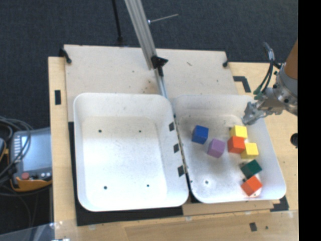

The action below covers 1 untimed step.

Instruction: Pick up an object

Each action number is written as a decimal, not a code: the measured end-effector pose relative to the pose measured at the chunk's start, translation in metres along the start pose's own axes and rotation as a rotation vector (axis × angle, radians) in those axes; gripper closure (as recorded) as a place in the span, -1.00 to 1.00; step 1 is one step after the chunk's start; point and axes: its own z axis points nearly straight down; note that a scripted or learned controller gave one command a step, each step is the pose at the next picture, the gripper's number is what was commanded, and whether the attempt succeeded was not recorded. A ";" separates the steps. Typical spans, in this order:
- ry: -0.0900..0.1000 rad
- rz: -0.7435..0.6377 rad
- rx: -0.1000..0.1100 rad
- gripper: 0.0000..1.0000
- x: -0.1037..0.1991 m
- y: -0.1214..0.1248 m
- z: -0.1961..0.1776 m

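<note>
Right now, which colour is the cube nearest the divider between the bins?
Blue cube, seen in the camera view.

Two bins sit side by side on the counter (pixel 200 67). The left bin (pixel 128 152) and right bin (pixel 273 174) touch. A cluster of blocks (pixel 235 152) lies in the right bin, with the gripper (pixel 249 115) above its far right corner.

Cubes (pixel 244 145) crowd the right bin's (pixel 200 195) right side; its left lies open.

End effector (pixel 251 115) low — arm from right
</note>
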 end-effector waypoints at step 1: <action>0.001 -0.001 0.000 1.00 0.058 0.018 0.002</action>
